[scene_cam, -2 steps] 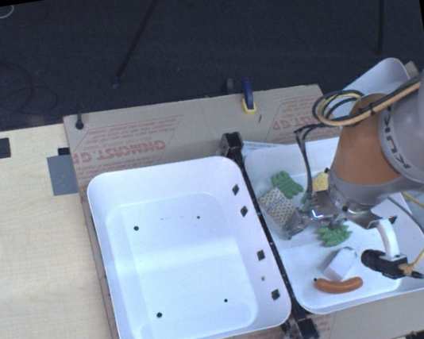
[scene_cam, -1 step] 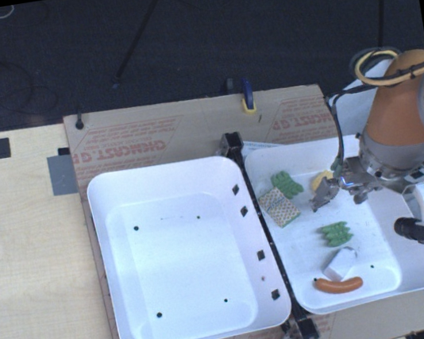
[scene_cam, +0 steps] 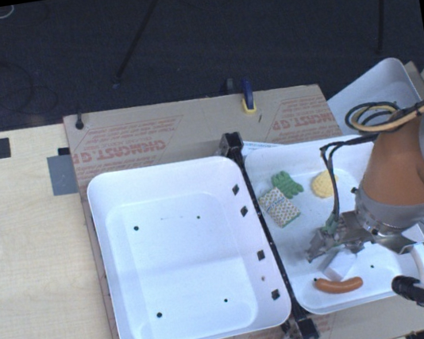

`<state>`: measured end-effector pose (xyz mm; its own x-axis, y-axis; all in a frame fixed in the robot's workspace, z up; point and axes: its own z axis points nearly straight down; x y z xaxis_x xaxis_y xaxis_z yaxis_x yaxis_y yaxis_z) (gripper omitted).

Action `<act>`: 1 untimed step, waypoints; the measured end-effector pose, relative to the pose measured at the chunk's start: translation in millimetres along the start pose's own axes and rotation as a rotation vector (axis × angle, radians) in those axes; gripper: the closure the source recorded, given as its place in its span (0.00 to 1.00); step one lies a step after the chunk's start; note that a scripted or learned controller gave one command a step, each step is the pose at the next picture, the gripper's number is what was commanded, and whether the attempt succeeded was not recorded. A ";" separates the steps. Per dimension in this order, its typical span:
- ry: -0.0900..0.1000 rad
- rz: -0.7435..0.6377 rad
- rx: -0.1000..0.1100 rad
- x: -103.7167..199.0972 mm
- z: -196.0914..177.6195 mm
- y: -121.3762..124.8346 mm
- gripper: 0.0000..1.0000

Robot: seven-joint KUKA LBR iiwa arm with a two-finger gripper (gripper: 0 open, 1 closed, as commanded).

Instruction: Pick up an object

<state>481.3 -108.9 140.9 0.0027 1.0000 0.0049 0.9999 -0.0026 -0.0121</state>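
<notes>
One arm [scene_cam: 406, 172] low over the right bin [scene_cam: 377, 290], fingers [scene_cam: 333, 245] down, state unclear

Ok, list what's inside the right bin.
Right bin: green toy, patterned block, yellow disc, sausage, white piece. The gripper covers anything beneath it.

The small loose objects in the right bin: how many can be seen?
4. A green piece, a yellow disc and a patterned pad lie at its far end; a sausage lies near its front. The gripper may hide more.
</notes>
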 end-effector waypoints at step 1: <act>-0.008 0.000 -0.014 -55.1 -22.3 44.3 0.00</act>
<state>525.7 -164.2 162.4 0.0025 1.0000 -0.0030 1.0000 -0.0025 0.0018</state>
